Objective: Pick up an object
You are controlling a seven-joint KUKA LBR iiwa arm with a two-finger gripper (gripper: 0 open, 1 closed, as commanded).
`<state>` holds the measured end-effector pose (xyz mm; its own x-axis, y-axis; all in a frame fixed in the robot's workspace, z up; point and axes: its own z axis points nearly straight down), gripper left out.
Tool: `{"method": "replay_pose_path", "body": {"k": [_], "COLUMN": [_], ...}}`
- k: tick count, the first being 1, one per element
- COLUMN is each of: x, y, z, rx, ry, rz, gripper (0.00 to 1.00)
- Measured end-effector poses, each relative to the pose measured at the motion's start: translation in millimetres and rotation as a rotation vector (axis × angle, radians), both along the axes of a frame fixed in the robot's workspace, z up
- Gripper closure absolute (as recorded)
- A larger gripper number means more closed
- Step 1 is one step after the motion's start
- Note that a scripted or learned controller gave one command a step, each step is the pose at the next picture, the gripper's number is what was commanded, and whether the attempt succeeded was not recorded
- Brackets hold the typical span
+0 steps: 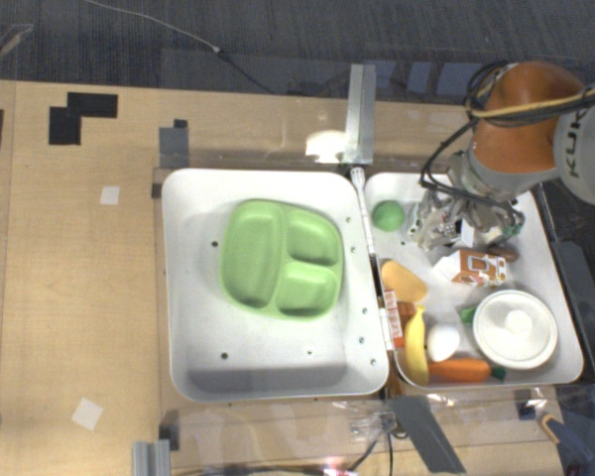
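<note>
The arm (pixel 521 117) reaches in from the right, orange band up top, and the gripper (pixel 438 224) hangs low over the far end of the right bin (pixel 555 266), down among a tangle of metal parts and cables; whether it is open or closed, I cannot tell from this angle, and nothing is visibly caught in it. Just to its left sits a small green ball (pixel 387 215), close to the divider between the bins. Right beside the gripper on the other side lies a brown and white packet (pixel 481 266), flat on the bin floor. Nearer the camera, a white bowl (pixel 516 327) sits upright in the bin's right half. To its left, an orange wedge-shaped piece (pixel 405 282) rests above a yellow banana (pixel 415 340), with a white egg-like object (pixel 443 342) touching the banana and an orange carrot (pixel 459 370) lying along the near wall. Over in the left bin (pixel 188 266), a green divided plate (pixel 281 257) sits alone, near the middle, well apart from all the action.
</note>
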<state>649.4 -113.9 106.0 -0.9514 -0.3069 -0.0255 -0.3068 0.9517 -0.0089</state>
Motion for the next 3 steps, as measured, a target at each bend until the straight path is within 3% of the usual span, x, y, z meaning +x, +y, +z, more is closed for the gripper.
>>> {"method": "replay_pose_path", "body": {"k": [1, 2, 3], "x": [-11.0, -2.2, 18.7], "y": [-67.2, -90.9, -89.9], "z": [96.7, 131.4, 102.7], "rx": [-0.008, -0.010, -0.016], "ry": [0.011, 0.015, 0.016], "rz": [0.215, 0.540, 1.026], "gripper": [1.00, 1.00, 1.00]}}
